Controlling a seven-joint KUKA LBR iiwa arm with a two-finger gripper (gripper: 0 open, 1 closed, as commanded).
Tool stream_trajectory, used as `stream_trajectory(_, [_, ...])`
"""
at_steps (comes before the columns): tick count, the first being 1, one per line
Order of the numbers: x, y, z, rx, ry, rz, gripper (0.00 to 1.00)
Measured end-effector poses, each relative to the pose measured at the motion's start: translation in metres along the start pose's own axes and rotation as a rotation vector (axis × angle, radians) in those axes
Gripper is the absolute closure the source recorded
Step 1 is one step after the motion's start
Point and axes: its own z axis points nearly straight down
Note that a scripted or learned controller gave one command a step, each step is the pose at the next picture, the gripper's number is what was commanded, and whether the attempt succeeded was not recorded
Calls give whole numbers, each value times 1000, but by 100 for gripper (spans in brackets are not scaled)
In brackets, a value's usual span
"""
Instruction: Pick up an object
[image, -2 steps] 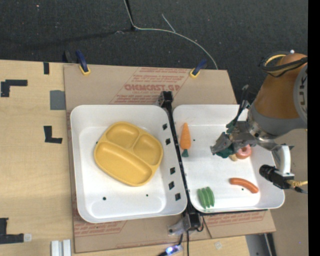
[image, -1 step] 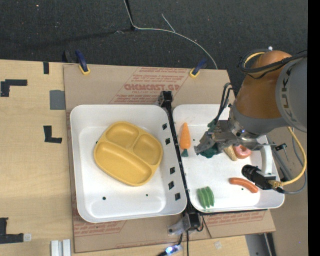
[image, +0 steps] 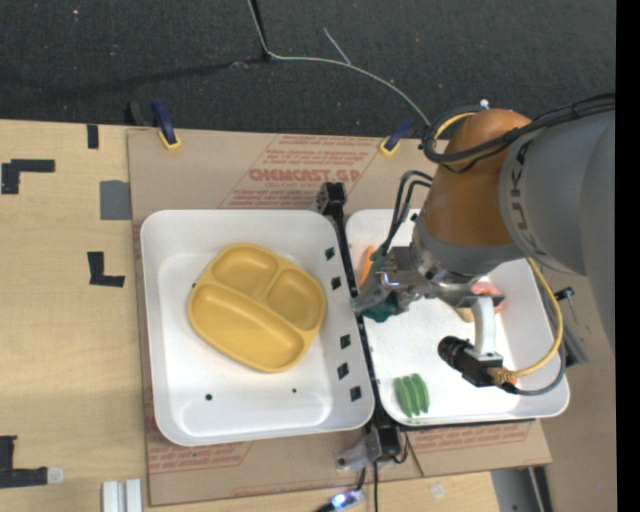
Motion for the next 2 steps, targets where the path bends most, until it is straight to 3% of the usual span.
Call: stream_trajectory(2, [93,-5,-1,-1,0,-1,100])
